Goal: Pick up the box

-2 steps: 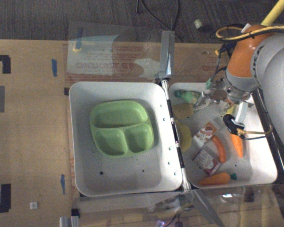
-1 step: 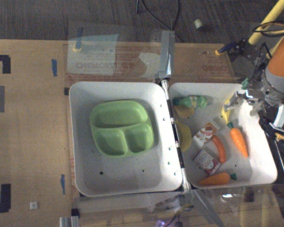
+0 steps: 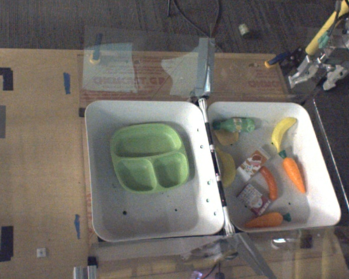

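**Two bins, a green tray, and the boxes among the toy food**

Two shallow white bins sat side by side on the desk [image 3: 35, 173]. The left bin [image 3: 99, 214] carried a green divided tray [image 3: 150, 157], lying flat toward its upper middle, with three compartments showing.

The right bin [image 3: 323, 208] carried the toy food and the boxes. A small box [image 3: 252, 163], white with red and brown print, lay tilted near the bin's middle, touching or just beside an orange carrot [image 3: 269, 182] to its lower right. A second box [image 3: 253, 197], red and white, lay below it, near the bin's lower middle. Another carrot [image 3: 294, 173] lay to the right of these, its green top pointing up, and a third carrot [image 3: 269, 219] lay along the bottom wall. A yellow banana [image 3: 282, 132] curved in the upper right part of the bin. A green bottle [image 3: 235, 124] lay on its side near the top left corner, with a brownish rounded piece [image 3: 226, 136] just below it and a yellow piece [image 3: 227, 167] against the left wall.

The claw [image 3: 317, 68] hung at the upper right, beyond the right bin's top corner and well apart from both boxes. Whether it was spread or pressed together could not be told.
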You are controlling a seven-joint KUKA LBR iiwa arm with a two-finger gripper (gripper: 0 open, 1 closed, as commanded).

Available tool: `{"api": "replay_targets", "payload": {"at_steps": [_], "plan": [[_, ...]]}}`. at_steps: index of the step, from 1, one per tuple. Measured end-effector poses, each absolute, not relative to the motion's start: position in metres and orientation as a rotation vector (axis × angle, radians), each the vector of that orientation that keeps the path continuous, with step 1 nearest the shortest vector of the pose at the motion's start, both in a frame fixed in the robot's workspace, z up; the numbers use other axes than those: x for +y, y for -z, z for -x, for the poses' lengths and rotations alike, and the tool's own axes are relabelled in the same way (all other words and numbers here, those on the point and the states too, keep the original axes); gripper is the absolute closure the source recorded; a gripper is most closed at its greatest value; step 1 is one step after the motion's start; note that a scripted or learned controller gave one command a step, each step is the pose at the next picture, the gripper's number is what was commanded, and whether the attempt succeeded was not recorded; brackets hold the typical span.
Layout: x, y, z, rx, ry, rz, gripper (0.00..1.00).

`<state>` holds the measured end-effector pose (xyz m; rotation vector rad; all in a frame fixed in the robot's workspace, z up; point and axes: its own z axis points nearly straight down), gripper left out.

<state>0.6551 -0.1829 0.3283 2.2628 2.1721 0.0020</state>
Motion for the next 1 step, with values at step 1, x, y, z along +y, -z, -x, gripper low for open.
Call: {"api": "replay_targets", "payload": {"at_steps": [1], "plan": [[-0.1668, -0.1586, -0.6012, 1.961, 0.001, -2.456, 0.00]]}}
